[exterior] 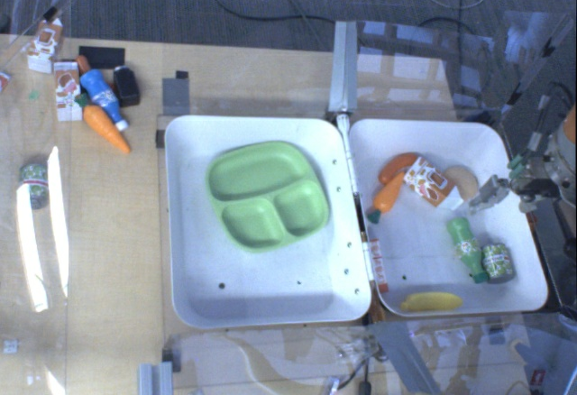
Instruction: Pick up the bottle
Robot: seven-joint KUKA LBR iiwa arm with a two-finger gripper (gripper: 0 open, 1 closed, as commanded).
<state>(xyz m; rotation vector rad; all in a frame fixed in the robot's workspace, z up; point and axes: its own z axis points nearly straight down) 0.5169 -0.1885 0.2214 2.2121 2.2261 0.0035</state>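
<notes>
A small green bottle (464, 247) lies on its side in the right bin (514, 294), toward the front right, its cap end pointing to the front. A green-labelled can (498, 262) rests against its right side. My gripper (496, 189) reaches in over the bin's right rim, above and slightly to the right of the bottle and apart from it. Nothing is seen held in it.
The right bin also holds a carrot (389, 195), a red sausage (399, 166), a juice carton (426, 181), a beige lump (463, 179) and a banana (431, 301). A green divided plate (268, 195) lies in the left bin (189, 285). A blue bottle (101, 98), another carrot (106, 129) and cartons sit on the bench, far left.
</notes>
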